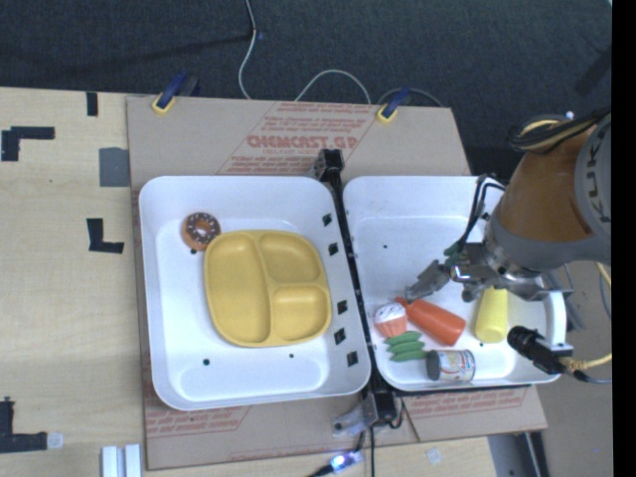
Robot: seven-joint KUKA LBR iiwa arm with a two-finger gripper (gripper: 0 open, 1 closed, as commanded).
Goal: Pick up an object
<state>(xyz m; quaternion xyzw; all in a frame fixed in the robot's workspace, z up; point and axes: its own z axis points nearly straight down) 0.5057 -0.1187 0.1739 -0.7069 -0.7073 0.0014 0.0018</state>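
In the right bin (397,207) lie an orange carrot (437,319), a red and white piece (391,318), a green pea pod (403,345), a small can (452,365) on its side and a yellow bottle (491,313). My gripper (444,276) hangs low over this bin, just above and behind the carrot, with the yellow bottle to its right. Nothing shows in its grasp.
The left bin (164,266) holds a yellow divided plate (266,286) and a chocolate donut (200,230) near its back left corner. A black divider (341,256) separates the bins. The arm's orange band (542,202) looms over the right bin's right side.
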